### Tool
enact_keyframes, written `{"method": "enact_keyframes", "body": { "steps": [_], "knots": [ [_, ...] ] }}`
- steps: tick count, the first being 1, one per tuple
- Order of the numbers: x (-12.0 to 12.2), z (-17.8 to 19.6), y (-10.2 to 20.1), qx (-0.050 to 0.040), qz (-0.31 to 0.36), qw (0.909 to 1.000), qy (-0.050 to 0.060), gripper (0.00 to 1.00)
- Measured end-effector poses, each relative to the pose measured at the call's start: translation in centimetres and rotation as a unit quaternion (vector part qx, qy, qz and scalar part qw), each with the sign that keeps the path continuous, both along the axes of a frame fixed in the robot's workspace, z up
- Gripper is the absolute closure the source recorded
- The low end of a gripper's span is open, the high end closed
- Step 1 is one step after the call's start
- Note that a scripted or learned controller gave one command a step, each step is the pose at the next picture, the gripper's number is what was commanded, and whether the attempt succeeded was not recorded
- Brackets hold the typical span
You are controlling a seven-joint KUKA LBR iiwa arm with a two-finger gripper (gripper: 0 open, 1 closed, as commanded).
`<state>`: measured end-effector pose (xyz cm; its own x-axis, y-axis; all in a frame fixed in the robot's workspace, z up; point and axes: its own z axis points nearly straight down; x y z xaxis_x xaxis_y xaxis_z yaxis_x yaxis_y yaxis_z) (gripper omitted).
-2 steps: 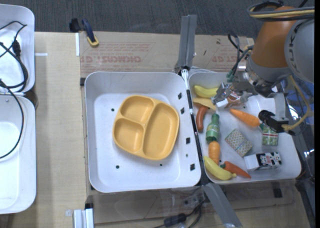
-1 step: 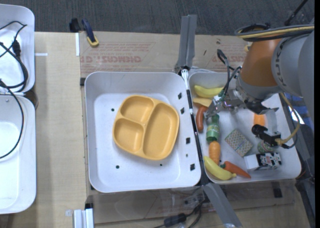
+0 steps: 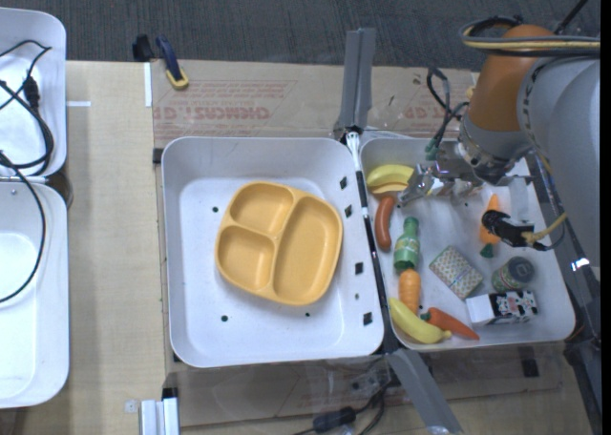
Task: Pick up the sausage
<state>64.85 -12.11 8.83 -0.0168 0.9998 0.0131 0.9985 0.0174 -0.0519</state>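
Camera view: pincer point(image 3: 427, 185) low in right bin point(image 3: 549, 323), near its upper-left corner, beside banana point(image 3: 389, 176); open or closed – can't tell, nothing seen gripped. Sausage point(image 3: 384, 222) flat along bin's left wall, just below banana, above green bottle point(image 3: 408, 244). Yellow tray point(image 3: 279, 243) in left bin point(image 3: 191, 319).
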Motion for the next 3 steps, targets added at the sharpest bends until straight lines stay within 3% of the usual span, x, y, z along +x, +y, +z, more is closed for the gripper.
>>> {"method": "enact_keyframes", "body": {
  "steps": [1, 2, 3],
  "knots": [
    [-2.4, 0.3, 1.2, -0.0116, -0.198, 0.9799, -0.023, 0.00],
    [1.0, 0.4, 1.6, -0.0151, -0.328, 0.9444, -0.022, 0.00],
    [-3.7, 1.2, 2.3, -0.0090, -0.104, 0.9942, -0.024, 0.00]
  ]
}}
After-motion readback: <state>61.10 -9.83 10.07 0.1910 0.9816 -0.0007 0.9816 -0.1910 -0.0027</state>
